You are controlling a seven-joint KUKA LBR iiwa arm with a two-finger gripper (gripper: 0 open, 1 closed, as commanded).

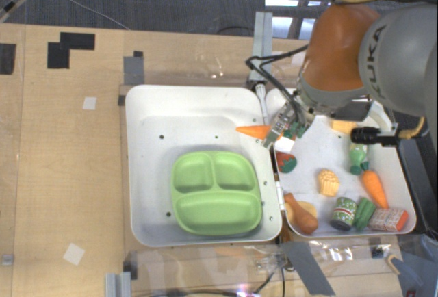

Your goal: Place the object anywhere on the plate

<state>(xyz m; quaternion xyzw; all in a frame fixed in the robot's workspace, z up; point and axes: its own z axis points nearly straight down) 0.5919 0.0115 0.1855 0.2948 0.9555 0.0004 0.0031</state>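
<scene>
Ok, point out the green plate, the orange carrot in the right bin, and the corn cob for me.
green plate (216, 193), camera view, on the divider ridge near its centre
orange carrot (374, 188), camera view, mid-body
corn cob (329, 183), camera view, middle of the cob

Smooth matt green plastic plate (216, 193); pale wood-grain bench (61, 172).

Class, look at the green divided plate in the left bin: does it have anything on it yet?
Empty. All three compartments of the green plate show bare; the orange carrot piece lies beyond its rim.
</scene>
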